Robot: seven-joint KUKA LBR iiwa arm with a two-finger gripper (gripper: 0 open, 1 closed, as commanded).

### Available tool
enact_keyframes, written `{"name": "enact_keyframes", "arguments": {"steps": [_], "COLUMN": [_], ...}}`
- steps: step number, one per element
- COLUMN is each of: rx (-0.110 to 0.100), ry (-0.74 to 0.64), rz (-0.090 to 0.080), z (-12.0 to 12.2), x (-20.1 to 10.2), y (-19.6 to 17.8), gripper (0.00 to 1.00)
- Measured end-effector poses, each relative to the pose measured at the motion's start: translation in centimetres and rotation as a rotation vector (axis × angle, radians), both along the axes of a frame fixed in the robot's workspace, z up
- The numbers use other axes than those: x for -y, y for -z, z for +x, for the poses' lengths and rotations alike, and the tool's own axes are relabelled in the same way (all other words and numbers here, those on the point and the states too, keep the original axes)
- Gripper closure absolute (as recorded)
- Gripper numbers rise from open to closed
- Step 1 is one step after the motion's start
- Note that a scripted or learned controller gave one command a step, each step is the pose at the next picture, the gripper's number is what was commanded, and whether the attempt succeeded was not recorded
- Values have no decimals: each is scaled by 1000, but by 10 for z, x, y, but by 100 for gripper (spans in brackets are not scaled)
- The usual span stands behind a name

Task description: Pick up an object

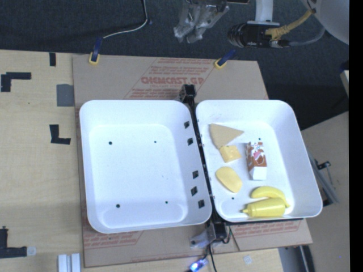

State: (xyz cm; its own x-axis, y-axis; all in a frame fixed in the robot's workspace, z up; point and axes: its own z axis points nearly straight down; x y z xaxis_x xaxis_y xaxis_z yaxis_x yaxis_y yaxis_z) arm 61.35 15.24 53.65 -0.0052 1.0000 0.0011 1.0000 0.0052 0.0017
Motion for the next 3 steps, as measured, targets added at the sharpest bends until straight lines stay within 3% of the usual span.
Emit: {"name": "enact_keyframes", "arguments": {"steps": [1,2,3], "rx": [-6,-1,-2], "ry": [3,2,2], "rz": [-2,0,-2], "z": [-14,-26,-8], "x": [-16,-71,-82], "y": [30,1,2], "gripper": [100,100,100]}}
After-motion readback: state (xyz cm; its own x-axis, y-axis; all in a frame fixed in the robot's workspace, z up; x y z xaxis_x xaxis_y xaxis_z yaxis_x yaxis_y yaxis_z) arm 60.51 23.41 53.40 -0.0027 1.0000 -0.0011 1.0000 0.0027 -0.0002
